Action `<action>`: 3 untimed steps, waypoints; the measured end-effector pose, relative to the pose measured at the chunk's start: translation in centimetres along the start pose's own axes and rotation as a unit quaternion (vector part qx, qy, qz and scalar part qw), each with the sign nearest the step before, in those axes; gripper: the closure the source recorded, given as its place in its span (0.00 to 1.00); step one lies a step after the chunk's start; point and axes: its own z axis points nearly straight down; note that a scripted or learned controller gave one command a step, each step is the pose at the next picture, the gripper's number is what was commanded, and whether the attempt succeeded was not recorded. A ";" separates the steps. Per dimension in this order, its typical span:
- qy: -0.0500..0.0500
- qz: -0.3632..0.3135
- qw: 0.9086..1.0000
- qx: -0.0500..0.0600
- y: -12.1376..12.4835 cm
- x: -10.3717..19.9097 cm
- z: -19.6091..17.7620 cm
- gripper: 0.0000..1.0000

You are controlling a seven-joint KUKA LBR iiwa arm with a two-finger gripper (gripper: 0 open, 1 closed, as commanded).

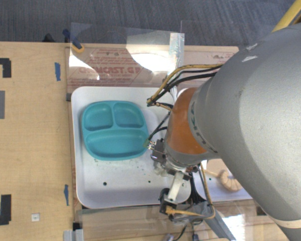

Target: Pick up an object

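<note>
A teal divided plate lies flat in the left white bin, toward its far left part. My gripper hangs under the orange band at the bin's right side, just off the plate's right edge. The arm's bulk hides the gripper's tip and whatever is beneath it. A small tan object pokes out from under the arm in the right bin.
The big grey arm covers most of the right bin. A clear plastic wall stands behind the bins. A few dark specks dot the left bin's floor. Wooden bench spreads out to the left.
</note>
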 end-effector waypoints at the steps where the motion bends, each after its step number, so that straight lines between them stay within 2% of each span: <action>1: 0.003 0.223 0.975 -0.002 0.4 5.7 -7.6 1.00; 2: 0.006 0.354 0.935 -0.004 -3.9 9.6 0.8 1.00; 3: 0.005 0.452 0.892 -0.002 -4.2 10.9 -8.0 1.00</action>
